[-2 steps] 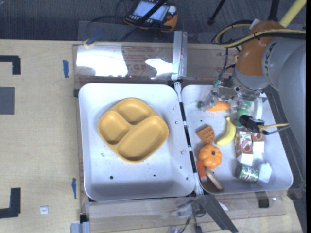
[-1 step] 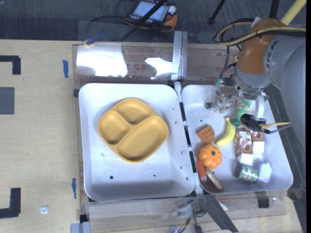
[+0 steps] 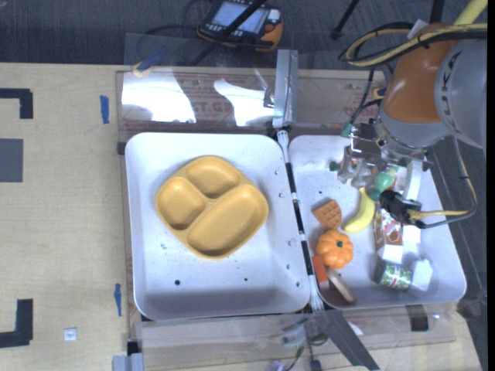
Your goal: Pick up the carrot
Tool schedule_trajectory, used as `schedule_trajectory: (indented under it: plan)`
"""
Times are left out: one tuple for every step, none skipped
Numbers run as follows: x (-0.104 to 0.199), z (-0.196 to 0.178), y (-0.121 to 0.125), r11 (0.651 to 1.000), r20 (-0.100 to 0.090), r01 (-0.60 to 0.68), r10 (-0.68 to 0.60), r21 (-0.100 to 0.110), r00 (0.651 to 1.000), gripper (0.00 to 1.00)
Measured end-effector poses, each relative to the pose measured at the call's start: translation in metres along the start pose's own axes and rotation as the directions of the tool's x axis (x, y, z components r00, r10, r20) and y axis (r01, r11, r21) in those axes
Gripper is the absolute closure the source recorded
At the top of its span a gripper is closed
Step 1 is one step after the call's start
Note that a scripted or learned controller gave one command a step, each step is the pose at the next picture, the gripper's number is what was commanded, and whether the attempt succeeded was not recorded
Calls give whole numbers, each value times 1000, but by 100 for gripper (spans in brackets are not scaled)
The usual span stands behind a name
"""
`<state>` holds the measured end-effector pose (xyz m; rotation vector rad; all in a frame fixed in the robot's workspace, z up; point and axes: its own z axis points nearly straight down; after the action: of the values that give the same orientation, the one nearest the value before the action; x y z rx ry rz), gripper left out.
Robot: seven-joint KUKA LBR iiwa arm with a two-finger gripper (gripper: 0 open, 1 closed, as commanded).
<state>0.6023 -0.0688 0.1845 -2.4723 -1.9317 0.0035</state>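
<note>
The carrot (image 3: 319,270) is lying at the near left edge of the right bin (image 3: 445,273), partly tucked under the pumpkin (image 3: 336,248). The end effector (image 3: 363,167) is hovering near the far side, beyond the banana (image 3: 360,213); its opening I cannot tell.

Pale wooden bench (image 3: 62,207) with two shallow white bins, left (image 3: 147,284) and right (image 3: 445,269), side by side.

Plate (image 3: 213,205) in left bin (image 3: 147,277); pumpkin (image 3: 335,249) right.
</note>
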Motion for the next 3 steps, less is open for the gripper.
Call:
schedule_trajectory:
  plan:
    - [0,0,0,1000,0,-1,1,0,1000,0]
    - [-52,42,79,979,4,206,-206,-9,979,0]
    - [-56,99,54,993,-1,120,-120,-4,993,0]
